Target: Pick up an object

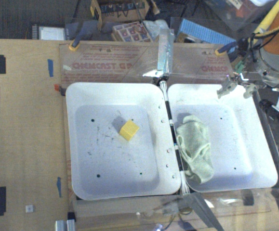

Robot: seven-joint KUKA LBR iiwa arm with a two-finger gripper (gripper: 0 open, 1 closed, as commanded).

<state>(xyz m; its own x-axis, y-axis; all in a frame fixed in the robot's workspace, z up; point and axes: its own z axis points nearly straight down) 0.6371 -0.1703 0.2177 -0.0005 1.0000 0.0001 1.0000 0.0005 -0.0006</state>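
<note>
A small yellow block (129,130) lies near the middle of the left bin (74,105). A crumpled pale green cloth (195,148) rests along the left side of the right bin (255,143), against the divider. My gripper (235,91) hovers over the far right corner of the right bin, well apart from the cloth and far from the block. It is open, with nothing between its two fingers (223,90).
Both bins sit side by side on a wooden bench (23,143). Behind them lie a clear plastic sheet (110,66), clamps, boxes and cables. The arm's grey and orange body (274,37) fills the upper right corner.
</note>
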